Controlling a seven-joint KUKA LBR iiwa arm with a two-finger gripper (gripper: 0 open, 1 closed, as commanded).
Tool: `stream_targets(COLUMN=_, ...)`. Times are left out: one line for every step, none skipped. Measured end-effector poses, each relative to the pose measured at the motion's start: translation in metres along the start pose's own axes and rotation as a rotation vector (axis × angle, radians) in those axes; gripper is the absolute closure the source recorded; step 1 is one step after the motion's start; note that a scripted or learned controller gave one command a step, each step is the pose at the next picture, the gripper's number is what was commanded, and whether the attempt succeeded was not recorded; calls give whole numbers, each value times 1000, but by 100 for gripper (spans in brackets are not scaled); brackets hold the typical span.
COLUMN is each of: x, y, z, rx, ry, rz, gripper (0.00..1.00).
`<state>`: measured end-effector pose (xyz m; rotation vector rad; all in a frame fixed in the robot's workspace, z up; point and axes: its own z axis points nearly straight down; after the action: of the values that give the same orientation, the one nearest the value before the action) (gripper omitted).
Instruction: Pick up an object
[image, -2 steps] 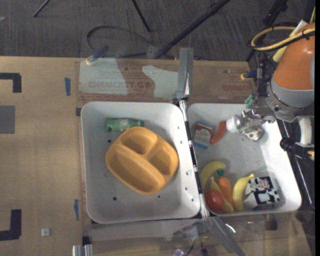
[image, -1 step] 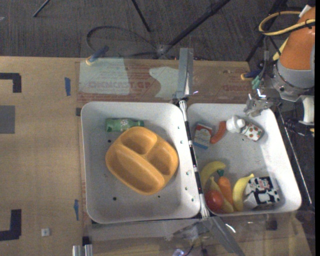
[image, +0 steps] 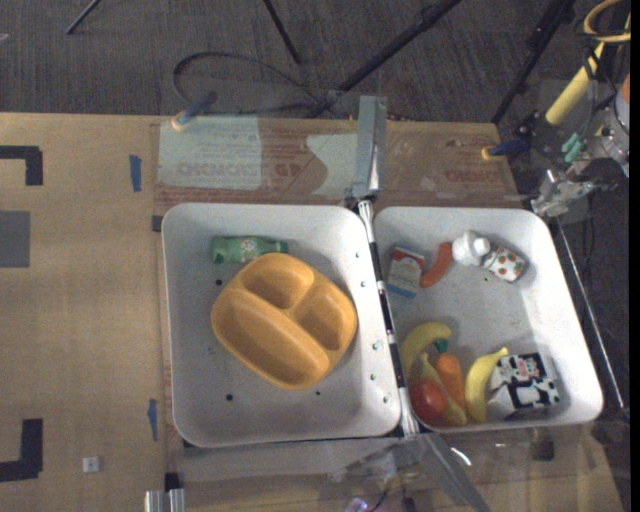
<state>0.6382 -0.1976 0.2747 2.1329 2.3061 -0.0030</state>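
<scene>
Wooden bench (image: 80, 330) bears left bin (image: 190, 400) beside right bin (image: 570, 330)

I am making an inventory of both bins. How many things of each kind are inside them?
Orange divided plate: 1
Green packet: 1
Bananas: 2
Cartons: 2
White bottle: 1
Carrot: 1
Tomato: 1
Orange-red piece: 1
Total: 10

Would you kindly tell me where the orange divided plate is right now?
The orange divided plate lies in the left bin, roughly central, just below a small green packet near the bin's far wall.
</scene>
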Motion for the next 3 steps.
stream_targets(x=58, y=18, z=60, rx=4, ry=4, rz=-365, gripper=100)
stream_targets(x=-28, y=12, z=39, rx=-3, ry=-1, rz=-497, gripper=100)
stream_targets(x=-26, y=28, z=47, rx=-3, ry=-1, rz=-598, gripper=100)
